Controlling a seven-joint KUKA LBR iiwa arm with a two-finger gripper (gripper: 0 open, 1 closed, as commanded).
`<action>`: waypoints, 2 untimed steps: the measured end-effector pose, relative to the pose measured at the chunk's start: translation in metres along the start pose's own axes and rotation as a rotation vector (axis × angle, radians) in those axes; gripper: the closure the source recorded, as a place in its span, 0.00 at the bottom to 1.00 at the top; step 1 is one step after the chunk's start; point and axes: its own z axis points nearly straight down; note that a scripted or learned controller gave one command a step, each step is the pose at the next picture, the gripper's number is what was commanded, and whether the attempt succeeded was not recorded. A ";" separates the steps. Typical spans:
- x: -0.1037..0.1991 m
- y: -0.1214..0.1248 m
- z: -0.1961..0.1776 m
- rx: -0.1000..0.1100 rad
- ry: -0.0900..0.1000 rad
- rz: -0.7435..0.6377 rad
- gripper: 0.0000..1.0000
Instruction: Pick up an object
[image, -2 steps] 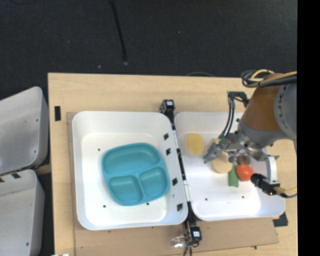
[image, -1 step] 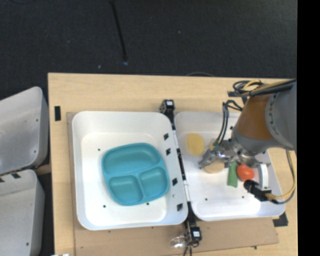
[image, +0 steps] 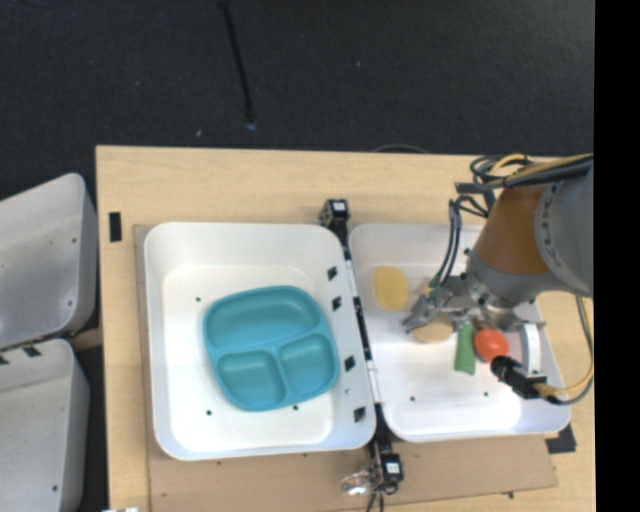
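- Right under my gripper lies a small tan piece, rounded like a bit of toy bread, on the floor of the right bin. It sits just below my fingertips, touching or very nearly so; I cannot tell which.
- Judging by its look, the tan piece is light, hollow plastic: stiff enough not to crush, smooth enough to slide out of a pinch. I would take it across its narrow width, low on the body, so it cannot squirt upward.
- Whether my fingers stand wide or narrow I cannot tell; the wrist and cabling hide the gap, and nothing can be seen held between them.
- Just above and to the far side of my tool rests a yellow oval piece, flatter and broader, probably equally light. Its wide face suits a pinch poorly; its short edges would serve better.
- Close on my arm's side lie a green stick-shaped piece and an orange-red round piece, touching each other. The round one would likely roll away from a glancing contact.
- Well apart from me, across the divider, the left bin holds a teal compartment tray, too broad for my fingers except at its rim.
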 end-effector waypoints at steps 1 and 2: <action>0.000 0.010 -0.057 -0.006 -0.002 -0.017 1.00; -0.002 0.013 -0.098 -0.005 -0.002 -0.015 1.00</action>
